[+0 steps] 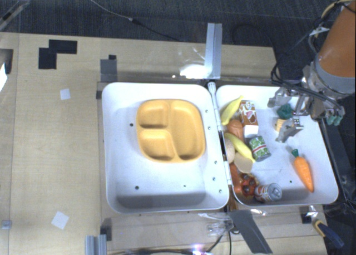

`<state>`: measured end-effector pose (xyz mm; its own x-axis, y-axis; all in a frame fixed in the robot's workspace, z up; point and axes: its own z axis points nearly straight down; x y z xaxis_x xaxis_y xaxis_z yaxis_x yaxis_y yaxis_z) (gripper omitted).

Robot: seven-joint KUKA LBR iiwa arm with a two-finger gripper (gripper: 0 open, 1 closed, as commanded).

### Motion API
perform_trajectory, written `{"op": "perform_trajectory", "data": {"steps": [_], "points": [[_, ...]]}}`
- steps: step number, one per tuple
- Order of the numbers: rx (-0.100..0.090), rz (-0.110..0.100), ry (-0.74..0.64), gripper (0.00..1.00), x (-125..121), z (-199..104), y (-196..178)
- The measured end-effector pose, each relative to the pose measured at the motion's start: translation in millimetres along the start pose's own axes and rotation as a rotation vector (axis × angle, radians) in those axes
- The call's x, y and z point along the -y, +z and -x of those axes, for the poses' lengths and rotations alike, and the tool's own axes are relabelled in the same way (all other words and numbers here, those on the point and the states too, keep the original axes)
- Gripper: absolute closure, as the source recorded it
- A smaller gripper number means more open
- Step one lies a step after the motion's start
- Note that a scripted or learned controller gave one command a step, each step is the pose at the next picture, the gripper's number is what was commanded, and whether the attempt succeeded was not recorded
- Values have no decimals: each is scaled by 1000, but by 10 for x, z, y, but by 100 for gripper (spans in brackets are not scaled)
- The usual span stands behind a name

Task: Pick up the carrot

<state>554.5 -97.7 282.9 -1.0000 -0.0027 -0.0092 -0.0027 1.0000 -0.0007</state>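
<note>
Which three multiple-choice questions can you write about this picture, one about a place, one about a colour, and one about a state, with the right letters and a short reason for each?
1. Where does the carrot lie?
A. in the right bin, near its right wall
B. on the yellow plate
C. on the bench outside the bins

2. What colour is the divided plate in the left bin?
A. blue
B. yellow
C. green

3. What is the state of the carrot?
A. lifted in the air by the tool
B. lying flat on the bin floor, apart from the tool
C. standing upright on its tip

Answers:
1. A: the carrot rests on the floor of the right bin, close to the right wall.
2. B: the plate is plainly yellow against the white bin.
3. B: the tool hangs above and left of the carrot, with white floor between them.
</note>
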Motion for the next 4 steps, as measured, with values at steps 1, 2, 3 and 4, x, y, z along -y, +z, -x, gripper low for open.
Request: {"op": "perform_trajectory", "data": {"steps": [1,2,3,4], "points": [[-9,0,-20,0,938,-190,1152],[8,-3,20,0,1081,-313,1929],[15,-6,13,100,1070,-279,1802],[-2,-1,400,100,1076,-664,1545]]}}
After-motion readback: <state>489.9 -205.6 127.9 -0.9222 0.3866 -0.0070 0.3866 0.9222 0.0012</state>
